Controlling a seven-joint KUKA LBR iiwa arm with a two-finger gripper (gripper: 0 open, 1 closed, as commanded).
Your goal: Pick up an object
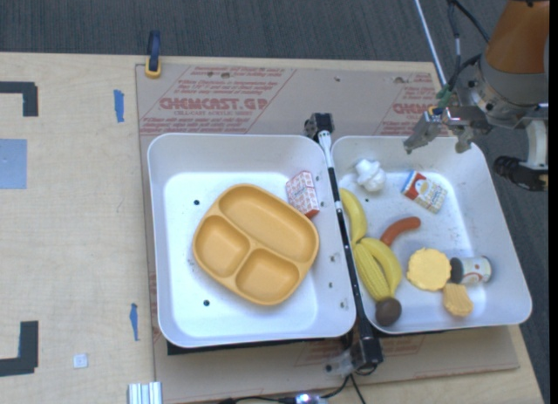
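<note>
Camera view, slant from above. Gripper (pixel 443 134) hangs at the far rim of the right bin (pixel 514 293), under the orange-banded wrist. Two dark fingers (pixel 420 136) splay apart, released, nothing between them. No grasp made yet; by my reading the task stands at the approach stage, with descent, closing and lift all left to do.

Candidate objects, placed from the fingers:
- Small carton (pixel 424 190) with red and white print, just below the fingers toward the near side, the closest item. Lies flat on the bin floor, apart from the fingers.
- White lumpy piece (pixel 369 174), off to the left of the fingers and a little nearer the viewer.
- Sausage (pixel 400 229), further below the carton.
- Bananas (pixel 373 258), well below and left, along the divider.
- Yellow round piece (pixel 429 270), a small jar-like item (pixel 473 268), a yellow lump (pixel 458 300) and a dark brown ball (pixel 388 311), all at the near end, well apart from the fingers.

Left bin (pixel 166 219) holds a yellow divided plate (pixel 255 244) and a small red-and-white packet (pixel 302 191) at its far edge, well left of the fingers.

Judgement: carton is the likeliest target; none is lifted or touched.
</note>
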